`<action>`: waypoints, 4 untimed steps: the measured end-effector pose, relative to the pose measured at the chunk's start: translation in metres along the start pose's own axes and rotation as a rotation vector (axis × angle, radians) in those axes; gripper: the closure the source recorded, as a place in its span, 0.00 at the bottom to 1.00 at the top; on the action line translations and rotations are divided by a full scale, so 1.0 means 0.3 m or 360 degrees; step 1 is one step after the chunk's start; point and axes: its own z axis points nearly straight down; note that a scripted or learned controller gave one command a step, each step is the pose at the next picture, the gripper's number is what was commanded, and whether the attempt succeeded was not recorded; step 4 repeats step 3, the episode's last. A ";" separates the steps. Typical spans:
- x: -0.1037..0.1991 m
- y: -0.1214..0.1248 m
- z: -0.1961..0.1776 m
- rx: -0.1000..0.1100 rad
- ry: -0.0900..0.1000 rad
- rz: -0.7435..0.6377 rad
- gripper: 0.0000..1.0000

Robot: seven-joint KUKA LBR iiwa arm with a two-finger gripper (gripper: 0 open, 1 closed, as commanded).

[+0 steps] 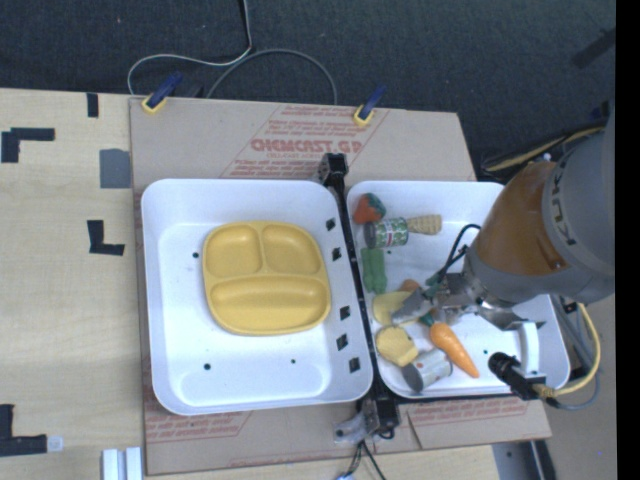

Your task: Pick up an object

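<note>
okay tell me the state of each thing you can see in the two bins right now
Yellow plate: lying flat in the left bin.
Can: on its side in the right bin.
Carrot: lying flat, below the gripper.
Metal cup: tipped on its side.
Green stick: lying flat.

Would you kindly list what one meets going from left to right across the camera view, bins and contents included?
Left bin → yellow divided plate → green bottle → ice-cream cone → orange carrot → orange band of the arm. The cluster of small items by the gripper overlaps too much to order.
</note>
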 end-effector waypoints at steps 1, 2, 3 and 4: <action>-0.026 -0.056 0.015 -0.0010 -0.0002 0.0004 0.00; -0.022 -0.053 -0.015 -0.0011 -0.0001 0.0000 1.00; 0.253 0.051 -0.304 -0.0018 0.0002 -0.0016 1.00; 0.253 0.051 -0.304 -0.0018 0.0002 -0.0016 1.00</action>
